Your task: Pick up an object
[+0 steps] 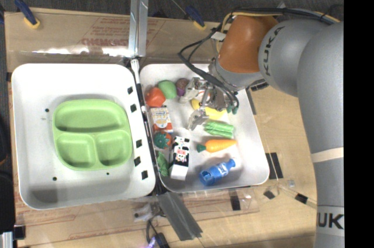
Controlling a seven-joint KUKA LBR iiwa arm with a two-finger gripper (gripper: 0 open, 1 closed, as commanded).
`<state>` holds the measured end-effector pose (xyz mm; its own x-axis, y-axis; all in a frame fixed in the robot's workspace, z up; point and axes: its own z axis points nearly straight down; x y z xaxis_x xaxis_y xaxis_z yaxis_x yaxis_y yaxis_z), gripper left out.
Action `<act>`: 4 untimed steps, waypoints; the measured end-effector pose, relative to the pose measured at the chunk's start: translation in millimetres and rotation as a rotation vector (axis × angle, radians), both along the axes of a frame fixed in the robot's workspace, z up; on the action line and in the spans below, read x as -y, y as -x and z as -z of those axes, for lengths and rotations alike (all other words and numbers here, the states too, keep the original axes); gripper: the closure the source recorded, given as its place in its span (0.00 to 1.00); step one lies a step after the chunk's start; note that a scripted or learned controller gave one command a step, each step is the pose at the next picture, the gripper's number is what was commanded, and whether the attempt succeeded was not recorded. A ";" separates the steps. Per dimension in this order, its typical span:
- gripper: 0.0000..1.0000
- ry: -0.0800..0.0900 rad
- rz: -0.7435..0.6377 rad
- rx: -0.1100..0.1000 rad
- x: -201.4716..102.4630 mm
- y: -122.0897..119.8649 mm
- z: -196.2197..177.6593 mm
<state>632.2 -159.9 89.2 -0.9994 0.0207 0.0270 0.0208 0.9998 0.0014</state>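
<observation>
Arm's down in the right bin (257, 141), gripper (201, 109) near the carrot (217, 145). Can't tell its state. Still needs 1 clean grab.

A green divided tray (92, 134) sits in the left white bin (29, 182), left of frame centre. Blue clamps (27, 13) grip the cardboard sheet (70, 27) along the upper edge.

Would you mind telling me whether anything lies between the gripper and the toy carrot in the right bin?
Yes. The gripper hangs in the right bin above the carrot; a yellow-green toy lies between them, just above the carrot.
</observation>
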 end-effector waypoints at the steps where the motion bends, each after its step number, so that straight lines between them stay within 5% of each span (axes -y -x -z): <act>1: 0.00 0.000 0.000 0.000 -0.1 0.0 0.0; 4: 0.00 0.000 0.000 0.000 -0.2 0.0 0.0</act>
<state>632.3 -159.7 89.2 -0.9994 0.0206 0.0269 0.0206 0.9998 0.0017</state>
